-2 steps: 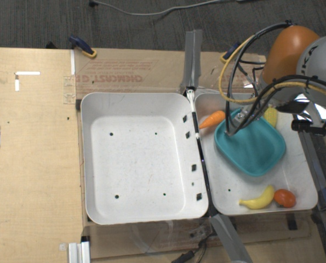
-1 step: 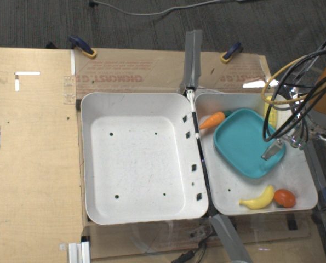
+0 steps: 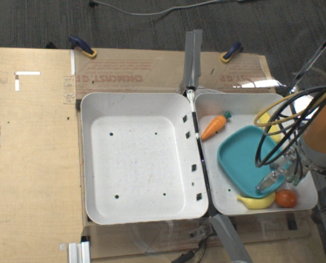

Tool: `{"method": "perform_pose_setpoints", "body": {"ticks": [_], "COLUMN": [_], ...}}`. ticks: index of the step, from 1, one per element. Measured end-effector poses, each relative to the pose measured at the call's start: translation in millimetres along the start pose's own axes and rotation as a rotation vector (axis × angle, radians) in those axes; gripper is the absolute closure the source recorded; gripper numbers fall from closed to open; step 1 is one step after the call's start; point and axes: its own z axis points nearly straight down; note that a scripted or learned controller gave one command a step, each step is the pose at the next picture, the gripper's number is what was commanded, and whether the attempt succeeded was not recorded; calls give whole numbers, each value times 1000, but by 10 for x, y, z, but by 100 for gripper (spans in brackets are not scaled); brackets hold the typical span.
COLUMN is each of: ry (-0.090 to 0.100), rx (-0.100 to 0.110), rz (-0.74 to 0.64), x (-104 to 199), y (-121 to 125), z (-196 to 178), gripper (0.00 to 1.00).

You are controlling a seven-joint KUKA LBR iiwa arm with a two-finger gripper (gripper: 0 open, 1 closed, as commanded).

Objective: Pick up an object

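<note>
The right bin (image 3: 228,201) holds an orange toy carrot (image 3: 215,126) near its far left, a teal plate (image 3: 245,160) in the middle, a yellow banana (image 3: 256,201) at the near edge and a red tomato (image 3: 286,198) beside it. A yellow item (image 3: 272,126) lies at the far right, partly behind black cables. My gripper (image 3: 268,185) hangs low over the near right rim of the teal plate, just above the banana. Nothing is visibly held.
The left bin (image 3: 97,147) sits beside the right one, split by a grey divider (image 3: 193,64). Black and yellow cables (image 3: 286,130) loop over the right bin. Two clamps (image 3: 83,46) hold cardboard behind the bins.
</note>
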Motion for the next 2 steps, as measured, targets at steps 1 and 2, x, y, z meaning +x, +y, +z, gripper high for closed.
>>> {"method": "perform_pose_setpoints", "body": {"ticks": [1, 2], "ry": [-2, 20], "rx": [-1, -4], "rz": [-89, 38], "x": [-74, -1242], "y": [962, 1053], "z": [-2, -18], "gripper": [0, 0]}}
